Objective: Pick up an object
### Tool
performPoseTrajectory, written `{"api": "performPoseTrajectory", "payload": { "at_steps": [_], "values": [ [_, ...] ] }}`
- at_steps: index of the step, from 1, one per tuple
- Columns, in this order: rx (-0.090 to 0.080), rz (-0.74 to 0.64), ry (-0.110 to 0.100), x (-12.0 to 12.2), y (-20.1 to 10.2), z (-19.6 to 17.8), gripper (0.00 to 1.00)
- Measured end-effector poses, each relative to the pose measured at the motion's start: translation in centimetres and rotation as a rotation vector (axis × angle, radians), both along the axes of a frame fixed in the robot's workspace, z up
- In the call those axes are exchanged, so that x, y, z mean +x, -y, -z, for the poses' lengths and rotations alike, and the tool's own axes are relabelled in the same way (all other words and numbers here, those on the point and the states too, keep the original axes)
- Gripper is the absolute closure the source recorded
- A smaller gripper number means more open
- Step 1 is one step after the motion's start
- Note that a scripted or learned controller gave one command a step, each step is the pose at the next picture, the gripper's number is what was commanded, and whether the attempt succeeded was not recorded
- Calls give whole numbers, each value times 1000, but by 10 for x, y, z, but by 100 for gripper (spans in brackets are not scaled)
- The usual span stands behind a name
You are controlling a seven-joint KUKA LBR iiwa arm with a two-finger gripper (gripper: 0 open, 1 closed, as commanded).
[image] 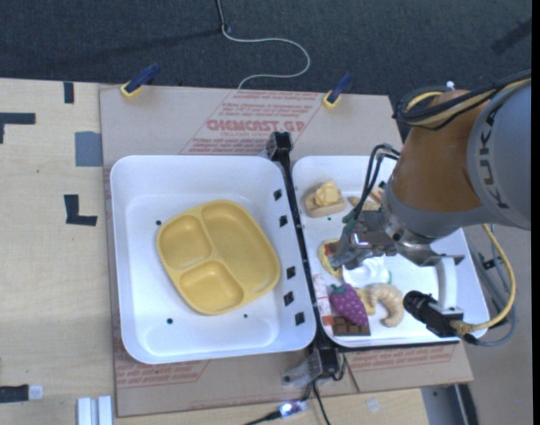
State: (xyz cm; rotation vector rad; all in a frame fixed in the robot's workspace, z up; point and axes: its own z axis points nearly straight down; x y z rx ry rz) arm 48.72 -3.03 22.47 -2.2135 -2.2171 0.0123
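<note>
We see the gripper low in the right bin, its grip unreadable (too blurred). Just below it lie purple grapes and a croissant.

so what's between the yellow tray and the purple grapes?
In the camera view: bare white floor of the left bin, then the black divider, between yellow tray and grapes.

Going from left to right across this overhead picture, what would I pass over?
Wooden bench top → left white bin → yellow divided plate → black divider between the bins → bunch of purple grapes → robot's gripper → the arm's orange band.
</note>
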Motion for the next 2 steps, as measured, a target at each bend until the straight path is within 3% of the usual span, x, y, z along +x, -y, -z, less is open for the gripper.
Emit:
{"api": "performPoseTrajectory", "payload": {
  "at_steps": [2],
  "values": [
    [-1,1,2,-7,0,2,100]
  ]
}}
